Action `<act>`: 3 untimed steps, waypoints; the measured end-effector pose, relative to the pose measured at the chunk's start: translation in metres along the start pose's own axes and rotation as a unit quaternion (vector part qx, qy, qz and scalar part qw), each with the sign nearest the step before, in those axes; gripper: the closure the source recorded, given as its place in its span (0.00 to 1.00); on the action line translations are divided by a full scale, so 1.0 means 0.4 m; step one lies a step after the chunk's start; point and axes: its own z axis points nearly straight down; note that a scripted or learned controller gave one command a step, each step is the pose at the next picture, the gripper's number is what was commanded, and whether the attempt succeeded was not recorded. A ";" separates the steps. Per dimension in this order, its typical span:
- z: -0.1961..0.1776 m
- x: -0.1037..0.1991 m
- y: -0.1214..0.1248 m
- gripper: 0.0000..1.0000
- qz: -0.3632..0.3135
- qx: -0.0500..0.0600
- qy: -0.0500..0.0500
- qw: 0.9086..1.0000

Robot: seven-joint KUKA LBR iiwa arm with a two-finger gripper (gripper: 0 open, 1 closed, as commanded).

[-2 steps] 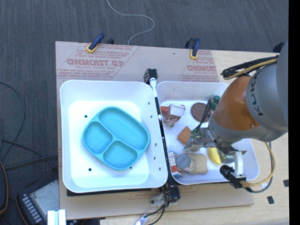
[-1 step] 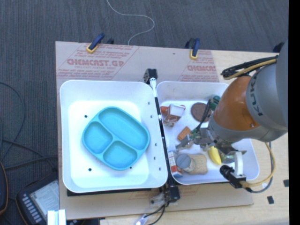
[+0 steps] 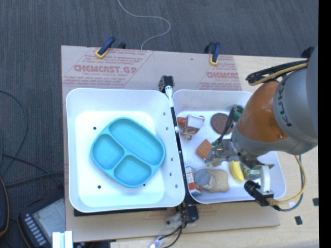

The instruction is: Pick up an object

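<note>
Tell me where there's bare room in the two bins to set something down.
In the left bin, bare white floor rings the blue divided plate, widest along the top edge and the left side. The right bin is crowded: small items such as the waffle piece and banana sit under the arm.

Arm (image 3: 289,107): grey, enters from three o'clock, bending down toward eight o'clock.
Wrist band (image 3: 258,118): orange, just above the wrist.
Gripper (image 3: 216,154): at the arm's low end, pointing toward eight o'clock.
</note>
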 end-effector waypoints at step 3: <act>-0.023 0.001 0.001 0.00 0.000 0.000 0.000 1.000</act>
